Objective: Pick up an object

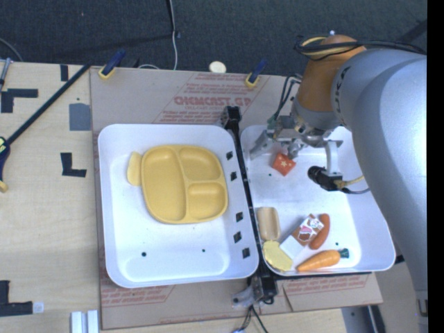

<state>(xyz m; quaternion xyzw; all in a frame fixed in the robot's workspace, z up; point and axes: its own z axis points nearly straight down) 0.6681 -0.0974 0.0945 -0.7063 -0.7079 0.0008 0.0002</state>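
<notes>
Orange-red block (pixel 282 164) sits just under our gripper (pixel 290 146); we cannot tell its spread (wrist hides it), so we centre before closing.

Grey arm (pixel 388 116) reaching in, gripper (pixel 290 148) lowered

A small red-orange block (pixel 282 164) lies in the right bin (pixel 374 220) toward eleven o'clock, just under the gripper (pixel 288 148)
</notes>
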